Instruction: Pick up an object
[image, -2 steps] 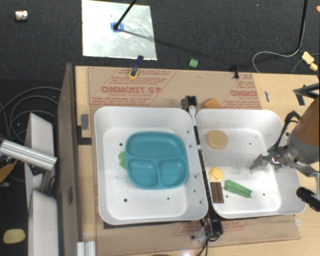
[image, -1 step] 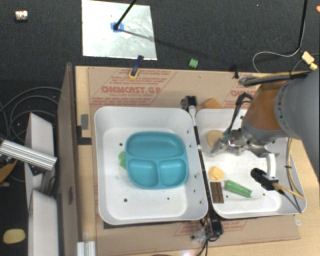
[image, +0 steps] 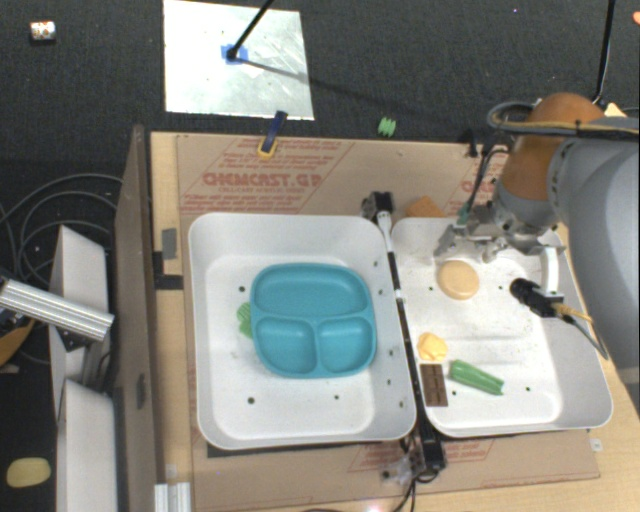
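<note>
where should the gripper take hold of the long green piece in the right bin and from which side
Probably across the middle of the long green stick-shaped piece, coming straight down from above. It lies flat on the floor of the right white bin, slanted, so closing across its narrow width suits it. The brown rectangular block sits near its left end, so grip away from that end.

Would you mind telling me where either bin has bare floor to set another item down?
The left bin has bare floor only as a margin around the blue divided tray. The right bin has its largest bare patch between the beige round piece and the green piece. It is crowded near the yellow piece and under the claw.
</note>
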